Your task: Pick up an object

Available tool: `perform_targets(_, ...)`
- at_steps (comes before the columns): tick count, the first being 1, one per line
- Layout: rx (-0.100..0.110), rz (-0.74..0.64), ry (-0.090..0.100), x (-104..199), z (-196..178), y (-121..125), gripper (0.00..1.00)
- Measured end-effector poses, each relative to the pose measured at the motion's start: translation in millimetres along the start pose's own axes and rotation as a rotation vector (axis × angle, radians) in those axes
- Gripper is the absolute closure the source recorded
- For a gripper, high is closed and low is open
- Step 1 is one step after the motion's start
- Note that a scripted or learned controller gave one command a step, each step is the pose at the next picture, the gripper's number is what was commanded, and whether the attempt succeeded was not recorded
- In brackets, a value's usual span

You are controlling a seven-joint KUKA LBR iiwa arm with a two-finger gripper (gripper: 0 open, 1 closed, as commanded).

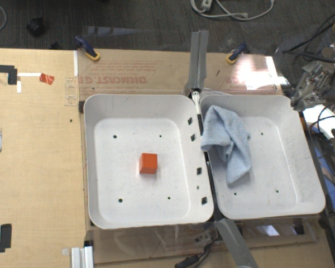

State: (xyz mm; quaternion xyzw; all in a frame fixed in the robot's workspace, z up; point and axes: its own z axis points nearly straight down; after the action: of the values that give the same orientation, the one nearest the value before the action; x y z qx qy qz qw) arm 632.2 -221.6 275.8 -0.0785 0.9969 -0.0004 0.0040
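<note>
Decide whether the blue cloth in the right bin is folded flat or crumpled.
Crumpled. The blue cloth lies bunched in uneven folds against the right bin's left wall, one end trailing toward the bin's middle.

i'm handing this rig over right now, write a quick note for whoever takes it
Gripper: the arm sits at the right edge of the view, outside the bins, holding nothing that can be seen.
Things: an orange block lies near the middle of the left bin. A crumpled blue cloth lies in the right bin, against its left wall.
Done: nothing picked up yet; both things rest on the bin floors.
Left: choose one, bring the arm over it, grasp and lift. The block sits free of the walls, so it looks the easier try.
</note>
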Motion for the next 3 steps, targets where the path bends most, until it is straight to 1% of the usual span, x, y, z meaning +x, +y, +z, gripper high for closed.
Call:
perform_targets(1,-0.001,-0.266,0.0,-31.9,0.5,20.8,1.0)
perform_targets(2,-0.001,-0.469,-0.001,-28.0,-9.8,-4.2,1.0)
perform_targets(3,-0.003,-0.73,0.0,-28.0,-14.0,-3.8,1.0)
